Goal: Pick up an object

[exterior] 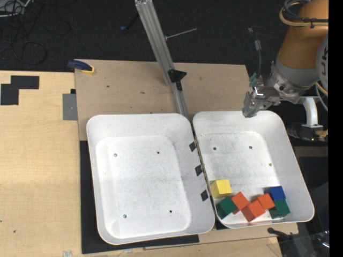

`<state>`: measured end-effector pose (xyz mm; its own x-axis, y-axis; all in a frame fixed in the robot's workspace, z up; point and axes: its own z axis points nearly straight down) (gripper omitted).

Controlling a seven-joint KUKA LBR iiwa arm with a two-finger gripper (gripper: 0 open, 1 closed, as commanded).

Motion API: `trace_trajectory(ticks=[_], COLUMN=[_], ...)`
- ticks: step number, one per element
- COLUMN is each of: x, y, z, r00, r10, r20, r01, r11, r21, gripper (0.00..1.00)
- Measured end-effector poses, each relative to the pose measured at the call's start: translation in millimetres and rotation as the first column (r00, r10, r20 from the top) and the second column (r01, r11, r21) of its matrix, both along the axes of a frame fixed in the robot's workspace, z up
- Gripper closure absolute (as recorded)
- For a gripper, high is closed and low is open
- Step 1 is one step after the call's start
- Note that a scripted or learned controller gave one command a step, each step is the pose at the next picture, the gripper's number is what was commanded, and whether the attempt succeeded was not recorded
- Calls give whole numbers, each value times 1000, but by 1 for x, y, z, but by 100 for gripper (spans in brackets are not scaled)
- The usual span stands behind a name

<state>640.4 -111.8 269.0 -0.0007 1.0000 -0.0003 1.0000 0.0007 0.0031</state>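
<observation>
Several small blocks lie bunched in the near corner of the right bin (pixel 278 127): a yellow block (pixel 221 187), a dark green block (pixel 226 205), two orange blocks (pixel 240 199) (pixel 257 206), a blue block (pixel 276 193) and another green block (pixel 280 209). My gripper (pixel 251 109) hangs at the far edge of the right bin, well behind the blocks and apart from them. Nothing shows between its fingers.
The left bin (pixel 107 125) sits beside the right one, with black clips (pixel 198 169) along the shared edge. A slanted metal rail (pixel 159 42) rises behind the bins. A blue and yellow clamp (pixel 81 66) lies at the bench's far left.
</observation>
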Motion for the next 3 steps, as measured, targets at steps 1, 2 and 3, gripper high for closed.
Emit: trace_trajectory(ticks=[1, 2, 3], x=[-19, -33, -57], y=[56, 105, 145], z=[-13, -11, -27], r00=[1000, 1000, 1000], r10=[3, 3, 2], r20=[-8, -8, -10], r01=[-3, -3, -2], r11=[1000, 1000, 1000], r21=[3, 3, 2], gripper=[100, 100, 100])
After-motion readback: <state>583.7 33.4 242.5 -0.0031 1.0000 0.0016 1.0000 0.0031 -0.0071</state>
